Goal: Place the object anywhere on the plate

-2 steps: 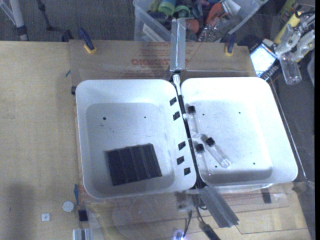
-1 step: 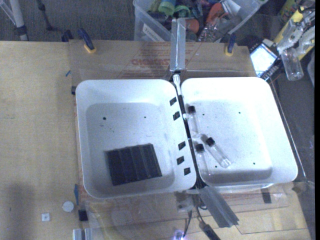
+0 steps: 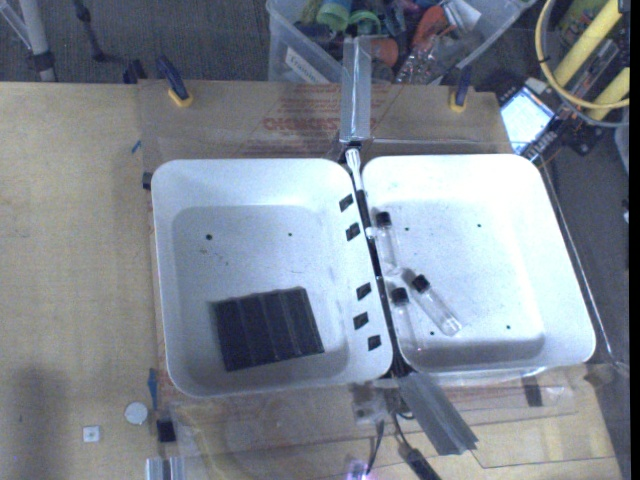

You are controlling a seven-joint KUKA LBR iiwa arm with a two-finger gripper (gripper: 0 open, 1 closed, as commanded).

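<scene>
Fingers: whether they are standing apart or together cannot be told from this view, so no grasp is being recorded. For the same reason, positions are being given against the bins rather than against the fingertips.

Step in hand, as judged: the task is sitting at its start, with the pick not yet made. A clear slender object [image 3: 432,303] with a black piece at its upper end is lying flat in the right bin [image 3: 570,268], close to the wall it shares with its neighbour. I am taking this to be the thing to move, though its small size is leaving the exact kind uncertain. A small black item [image 3: 381,218] is lying further up along that same wall; what it is cannot be told.

The left bin [image 3: 160,268] is holding a dark ribbed plate [image 3: 268,328], rectangular, lying flat and slightly turned, near the bin's front wall. Nothing is resting on it.

Next move, as judged: the gripper is needing to come down over the clear slender object, close across its narrow width, lift it over the shared wall and release above the dark ribbed plate. Risk noted: the object is lying close to the sloping wall, so one finger may be meeting the wall before the other is seating.

Behind the bins, a clear crate [image 3: 300,28] is holding assorted coloured items.
</scene>
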